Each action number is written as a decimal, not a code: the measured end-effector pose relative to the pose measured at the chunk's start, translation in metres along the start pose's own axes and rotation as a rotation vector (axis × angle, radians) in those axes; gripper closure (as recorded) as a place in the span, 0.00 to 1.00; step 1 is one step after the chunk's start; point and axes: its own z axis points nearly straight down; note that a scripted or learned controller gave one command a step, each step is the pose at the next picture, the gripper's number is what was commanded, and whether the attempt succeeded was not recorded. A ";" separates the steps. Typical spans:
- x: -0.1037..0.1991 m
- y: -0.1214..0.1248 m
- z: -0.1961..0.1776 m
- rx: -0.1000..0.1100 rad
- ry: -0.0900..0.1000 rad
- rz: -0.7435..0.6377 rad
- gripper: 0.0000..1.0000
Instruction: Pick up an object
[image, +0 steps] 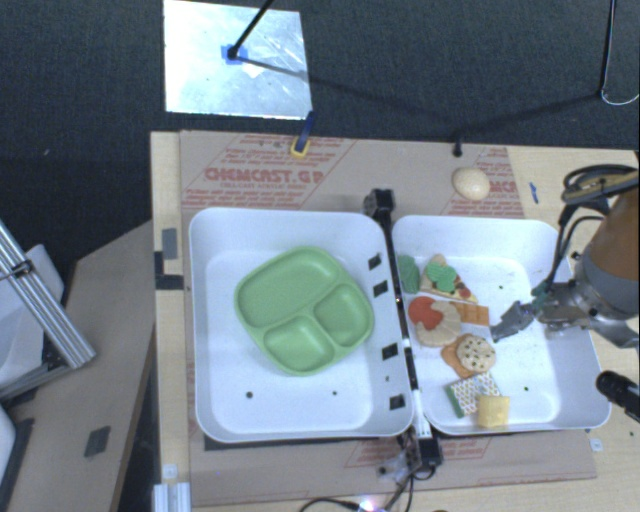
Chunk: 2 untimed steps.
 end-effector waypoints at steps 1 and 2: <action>0.000 0.003 -0.006 -0.013 -0.002 -0.004 0.00; 0.006 -0.002 0.039 -0.009 -0.001 -0.002 0.00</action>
